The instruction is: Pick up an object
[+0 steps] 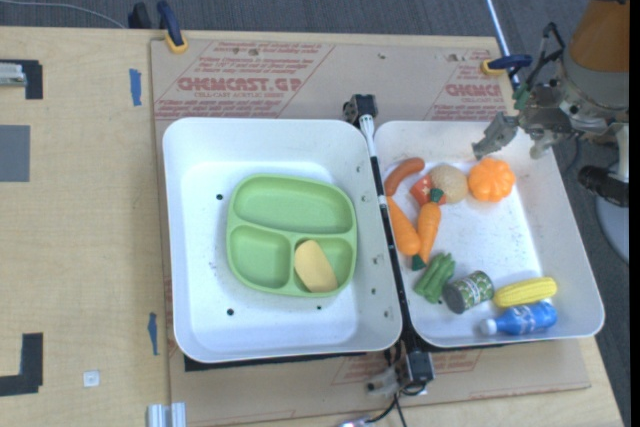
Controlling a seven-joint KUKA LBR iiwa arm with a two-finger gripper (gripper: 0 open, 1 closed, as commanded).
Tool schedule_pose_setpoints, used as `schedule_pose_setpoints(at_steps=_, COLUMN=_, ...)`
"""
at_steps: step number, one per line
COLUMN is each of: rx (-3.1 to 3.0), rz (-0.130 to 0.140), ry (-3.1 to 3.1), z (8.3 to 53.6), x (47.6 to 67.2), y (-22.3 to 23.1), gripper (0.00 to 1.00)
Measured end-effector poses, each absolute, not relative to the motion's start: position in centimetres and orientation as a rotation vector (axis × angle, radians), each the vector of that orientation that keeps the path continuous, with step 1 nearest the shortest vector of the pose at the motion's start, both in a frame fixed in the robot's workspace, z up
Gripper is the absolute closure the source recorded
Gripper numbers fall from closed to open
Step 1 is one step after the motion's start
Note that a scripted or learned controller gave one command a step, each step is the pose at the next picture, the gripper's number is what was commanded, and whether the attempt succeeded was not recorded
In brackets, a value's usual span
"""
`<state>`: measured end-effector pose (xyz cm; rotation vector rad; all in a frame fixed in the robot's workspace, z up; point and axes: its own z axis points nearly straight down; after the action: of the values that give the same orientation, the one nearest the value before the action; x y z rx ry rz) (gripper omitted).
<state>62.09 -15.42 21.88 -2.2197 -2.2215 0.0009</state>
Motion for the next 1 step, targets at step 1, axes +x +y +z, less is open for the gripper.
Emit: schedule_pose_setpoints(at_steps=1, rx=-2.223, rz=-0.002, ry=-2.223, z=9.53, x=59.03, y=-12.62, gripper=0.0)
